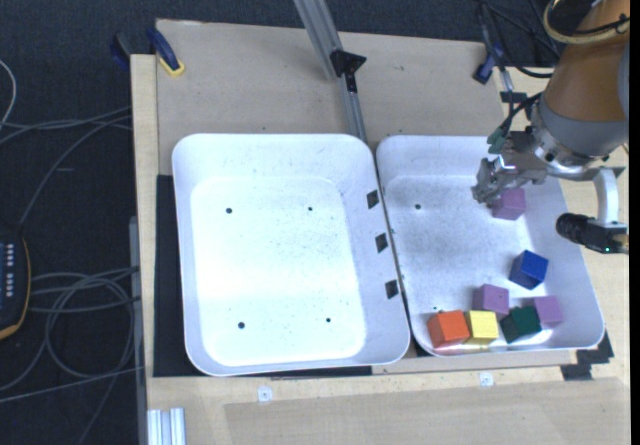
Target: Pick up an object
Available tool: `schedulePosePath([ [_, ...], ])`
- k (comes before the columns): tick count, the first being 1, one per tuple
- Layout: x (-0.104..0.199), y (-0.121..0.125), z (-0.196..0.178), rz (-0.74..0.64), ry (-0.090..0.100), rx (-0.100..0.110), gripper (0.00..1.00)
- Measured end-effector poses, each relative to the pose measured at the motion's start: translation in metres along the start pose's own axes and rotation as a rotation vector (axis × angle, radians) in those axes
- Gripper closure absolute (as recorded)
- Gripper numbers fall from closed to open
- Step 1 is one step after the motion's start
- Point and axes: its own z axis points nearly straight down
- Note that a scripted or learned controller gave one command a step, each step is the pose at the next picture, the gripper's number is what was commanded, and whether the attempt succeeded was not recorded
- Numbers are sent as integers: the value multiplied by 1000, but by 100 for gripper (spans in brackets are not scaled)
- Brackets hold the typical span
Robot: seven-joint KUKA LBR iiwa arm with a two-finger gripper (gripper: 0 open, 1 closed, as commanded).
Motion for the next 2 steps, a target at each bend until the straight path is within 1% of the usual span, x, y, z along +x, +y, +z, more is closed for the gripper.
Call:
schedulePosePath([
  [1,55,5,-18,-2,0,-4,100],
  [2,110,4,-16,-1,0,1,100],
])
